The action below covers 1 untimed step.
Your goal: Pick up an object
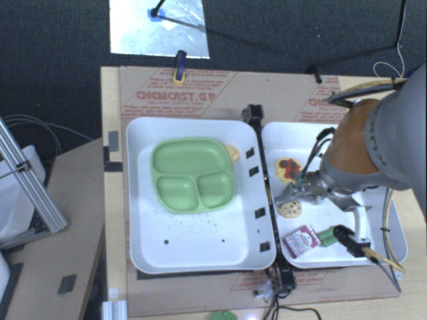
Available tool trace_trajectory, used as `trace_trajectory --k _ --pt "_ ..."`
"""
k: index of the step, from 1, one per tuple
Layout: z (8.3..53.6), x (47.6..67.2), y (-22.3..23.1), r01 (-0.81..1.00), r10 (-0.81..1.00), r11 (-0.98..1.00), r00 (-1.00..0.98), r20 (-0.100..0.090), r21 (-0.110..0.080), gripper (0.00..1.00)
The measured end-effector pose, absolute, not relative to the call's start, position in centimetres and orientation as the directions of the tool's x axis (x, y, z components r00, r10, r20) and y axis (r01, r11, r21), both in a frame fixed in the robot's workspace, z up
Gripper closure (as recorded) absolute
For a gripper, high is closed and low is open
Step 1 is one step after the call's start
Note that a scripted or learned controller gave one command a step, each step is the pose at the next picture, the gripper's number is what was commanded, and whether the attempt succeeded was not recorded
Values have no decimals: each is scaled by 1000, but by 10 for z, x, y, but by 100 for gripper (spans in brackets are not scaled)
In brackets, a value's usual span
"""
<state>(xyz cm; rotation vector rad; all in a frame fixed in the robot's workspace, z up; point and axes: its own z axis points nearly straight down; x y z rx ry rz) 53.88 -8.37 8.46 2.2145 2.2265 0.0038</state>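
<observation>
2 bins sit on the counter. Hand hovers just above the cookie, at 9 o'clock in the right bin; finger opening cannot be determined. Risk: crowded neighbours may deflect the grasp.

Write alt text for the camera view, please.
The grey arm's gripper hovers in the right white bin, just above a round tan cookie, near a red-and-yellow toy and a pink packet. A green divided plastic tray lies in the left white bin.
</observation>
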Motion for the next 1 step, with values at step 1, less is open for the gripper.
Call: trace_trajectory --k 1 --pt "87 539 -84 1000 1000 4 -4 1 5 0"
